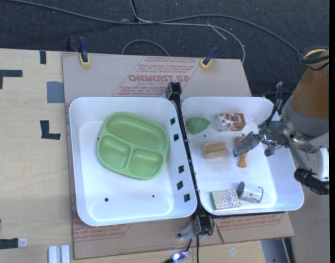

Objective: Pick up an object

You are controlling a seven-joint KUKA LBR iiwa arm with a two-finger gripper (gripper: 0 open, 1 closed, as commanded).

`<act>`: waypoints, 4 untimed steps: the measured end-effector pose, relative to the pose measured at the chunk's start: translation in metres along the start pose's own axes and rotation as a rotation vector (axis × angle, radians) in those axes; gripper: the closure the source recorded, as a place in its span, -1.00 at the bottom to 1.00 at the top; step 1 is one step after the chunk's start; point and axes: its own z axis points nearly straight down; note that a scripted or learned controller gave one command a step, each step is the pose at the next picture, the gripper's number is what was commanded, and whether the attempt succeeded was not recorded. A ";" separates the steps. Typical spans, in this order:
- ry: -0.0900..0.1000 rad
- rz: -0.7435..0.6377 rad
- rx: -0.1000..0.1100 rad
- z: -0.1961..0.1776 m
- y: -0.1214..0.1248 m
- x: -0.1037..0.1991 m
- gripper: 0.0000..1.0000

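The right bin holds several small items: a green lump, a brown and white toy, a tan block, a small orange piece, a green-patterned pad and a grey cylinder. My gripper reaches in from the right, low over the middle of this bin. It sits directly over the upper end of the orange piece and partly hides it. The tan block lies just to its left.
The left bin holds a green divided plate. A black divider strip runs between the bins. The grey arm with its orange band stands over the right bin's far edge. Two clamps hold the cardboard base.
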 end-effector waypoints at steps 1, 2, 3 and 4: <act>0.000 0.002 0.005 0.062 -0.006 -0.004 -1.00; -0.001 0.001 0.004 0.119 0.003 -0.006 -1.00; -0.002 0.001 0.000 0.140 0.003 -0.006 -1.00; -0.003 0.001 -0.003 0.129 0.003 -0.006 1.00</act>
